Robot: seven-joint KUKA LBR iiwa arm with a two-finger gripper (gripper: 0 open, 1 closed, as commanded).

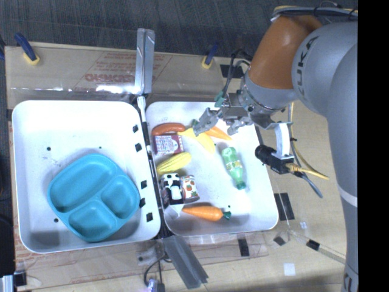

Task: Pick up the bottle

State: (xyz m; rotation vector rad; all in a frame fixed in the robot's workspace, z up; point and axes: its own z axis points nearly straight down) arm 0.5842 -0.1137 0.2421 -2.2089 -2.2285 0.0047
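None of the task is done: our gripper (217, 121) hovers open above the bottle (233, 168), still lying in the bin (261, 218).

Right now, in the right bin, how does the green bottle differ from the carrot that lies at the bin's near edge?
The bottle is green and pale, while the carrot is orange with a small green top. The bottle lies in the bin's right half, running from far to near; the carrot lies across the near edge, left to right. The bottle is nearer the gripper. Both lie flat in the right bin.
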